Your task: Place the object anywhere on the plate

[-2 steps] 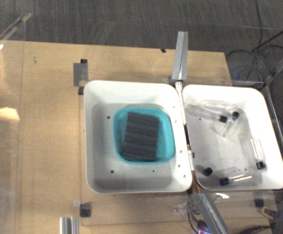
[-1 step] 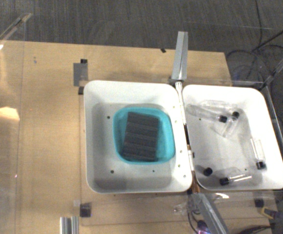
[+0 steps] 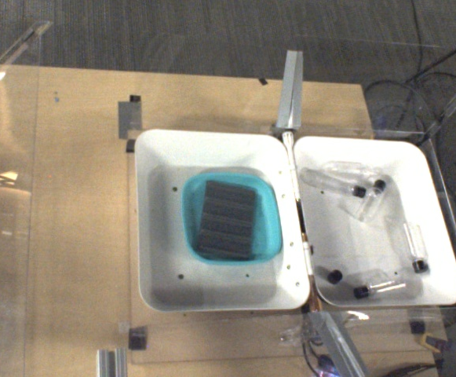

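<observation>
Pale bench is seen beneath. In the nine-o'clock bin, the dark block is laid on the teal plate; placing is judged done, no move needed. Pincer state cannot be told.

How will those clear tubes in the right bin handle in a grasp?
The tubes look round and lie on their sides, so a nudge would probably roll them. Clear and glossy, so likely slippery. They look thin and hollow, probably light.

object: dark grey ribbed block, lying flat | on plate: turquoise, rounded-square, upright | plate centred in left white bin
</observation>
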